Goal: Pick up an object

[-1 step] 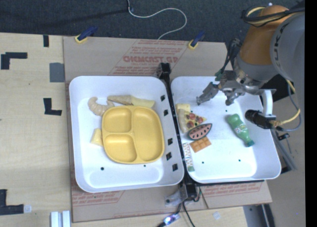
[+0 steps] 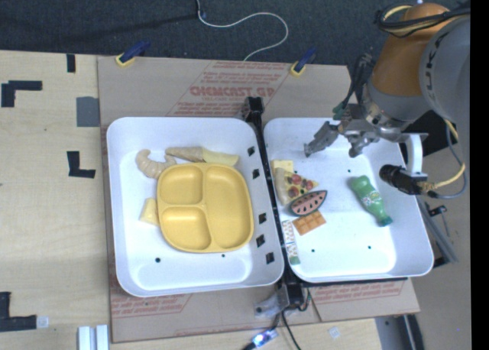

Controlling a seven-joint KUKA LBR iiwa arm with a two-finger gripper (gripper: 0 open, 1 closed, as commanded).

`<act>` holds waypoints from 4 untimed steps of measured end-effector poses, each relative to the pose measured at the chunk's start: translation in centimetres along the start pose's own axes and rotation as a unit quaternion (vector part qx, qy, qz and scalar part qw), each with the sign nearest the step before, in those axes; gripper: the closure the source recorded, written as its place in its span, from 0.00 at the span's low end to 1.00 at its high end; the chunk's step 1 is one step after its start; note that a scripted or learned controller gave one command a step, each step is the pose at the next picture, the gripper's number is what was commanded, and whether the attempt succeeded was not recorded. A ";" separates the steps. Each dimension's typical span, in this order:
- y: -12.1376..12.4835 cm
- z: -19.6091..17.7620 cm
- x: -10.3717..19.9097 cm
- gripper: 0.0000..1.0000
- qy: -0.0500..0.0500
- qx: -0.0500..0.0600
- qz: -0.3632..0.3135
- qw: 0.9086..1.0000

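Observation:
My gripper (image 2: 337, 144) hangs open over the upper part of the right bin (image 2: 405, 260), its two dark fingers spread with nothing between them. Below it and to the right, a green bottle (image 2: 370, 199) lies on the bin floor. Along the bin's left side sit a pizza slice (image 2: 290, 180), a watermelon slice (image 2: 308, 202) and an orange waffle piece (image 2: 309, 223). In the left bin (image 2: 126, 249) a yellow divided plate (image 2: 205, 207) rests in the middle.
Pale food pieces lie around the plate: a peanut-like shape (image 2: 149, 162), a tan strip (image 2: 200, 156) and a yellow wedge (image 2: 148, 211). A black divider (image 2: 260, 188) runs between the bins. The arm's grey and orange body (image 2: 416, 58) fills the upper right.

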State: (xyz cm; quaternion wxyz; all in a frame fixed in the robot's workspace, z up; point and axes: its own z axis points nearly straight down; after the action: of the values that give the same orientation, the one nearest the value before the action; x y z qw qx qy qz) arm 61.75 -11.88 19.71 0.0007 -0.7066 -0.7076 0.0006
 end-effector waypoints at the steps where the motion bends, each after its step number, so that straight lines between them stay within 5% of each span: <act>1: 0.6 4.7 0.5 0.00 0.000 0.002 -0.001 1.000; 3: 0.5 11.0 1.0 0.00 -0.001 -0.002 0.000 1.000; 4: 0.7 9.7 0.7 1.00 -0.004 -0.006 0.000 1.000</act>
State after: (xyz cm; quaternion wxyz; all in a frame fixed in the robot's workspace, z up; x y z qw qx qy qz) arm 62.40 -11.15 9.96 -0.0064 -0.7069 -0.7073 -0.0009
